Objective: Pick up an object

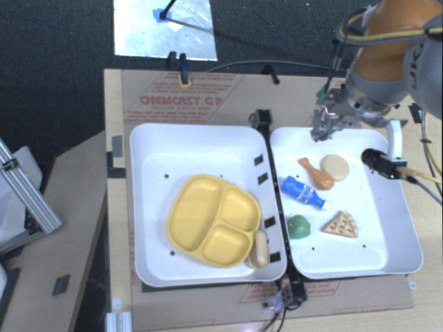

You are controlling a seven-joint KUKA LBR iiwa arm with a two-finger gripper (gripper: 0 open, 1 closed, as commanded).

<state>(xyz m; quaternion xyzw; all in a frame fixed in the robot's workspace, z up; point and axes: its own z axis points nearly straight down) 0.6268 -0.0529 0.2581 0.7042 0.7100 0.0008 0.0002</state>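
The hand hangs over the far left corner of the right bin, above bare white floor, with nothing between its fingers; how wide they stand cannot be told from this slant.

The objects lie nearer the camera in that bin. The closest candidate is probably the drumstick, near the hand and just beside a round beige biscuit on its right. Its long axis runs diagonally, thin end toward the far left, fat end toward the near right. To take it well, the hand should come down over the middle of the shaft with its fingers set across that diagonal, so one finger does not land on the biscuit.

The blue bottle is a fair alternative: it lies on its side, axis also diagonal, cap end toward the near right, close to the divider between the bins. A green lump and a pizza slice sit nearer still. The left bin carries a yellow tray.
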